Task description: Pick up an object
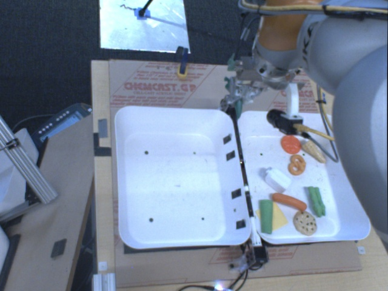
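The pick looks barely begun: nothing appears lifted. The jaws (233, 103) hang at the far end of the divider between the two bins, and whether they are parted or closed cannot be told; nothing visible sits between them. All candidate objects lie in the right bin (351, 214), nearer the camera than the jaws: a red tomato slice (291, 143), a pretzel (296, 165), a white bottle (276, 178), a sausage (289, 201), a cookie (305, 223) and a green piece (315, 200). Choosing, descending and closing remain.
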`<action>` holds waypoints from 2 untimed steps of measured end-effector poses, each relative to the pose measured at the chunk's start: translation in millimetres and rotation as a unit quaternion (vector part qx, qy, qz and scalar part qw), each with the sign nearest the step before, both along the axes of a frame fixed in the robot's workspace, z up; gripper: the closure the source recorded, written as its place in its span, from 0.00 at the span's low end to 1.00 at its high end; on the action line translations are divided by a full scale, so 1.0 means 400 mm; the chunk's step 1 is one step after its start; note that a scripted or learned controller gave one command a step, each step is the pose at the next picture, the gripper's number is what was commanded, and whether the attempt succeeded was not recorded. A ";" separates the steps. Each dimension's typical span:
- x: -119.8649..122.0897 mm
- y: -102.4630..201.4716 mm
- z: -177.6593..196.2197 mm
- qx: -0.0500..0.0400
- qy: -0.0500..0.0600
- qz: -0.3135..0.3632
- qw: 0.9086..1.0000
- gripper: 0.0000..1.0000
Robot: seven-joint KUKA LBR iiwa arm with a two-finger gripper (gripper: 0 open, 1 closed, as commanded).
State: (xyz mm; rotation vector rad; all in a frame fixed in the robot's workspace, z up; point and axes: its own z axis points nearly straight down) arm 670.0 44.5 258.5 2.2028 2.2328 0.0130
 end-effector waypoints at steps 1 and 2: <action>-0.004 -0.415 0.060 -0.004 0.001 -0.011 1.000 1.00; -0.004 -0.351 -0.061 -0.001 0.005 -0.004 1.000 1.00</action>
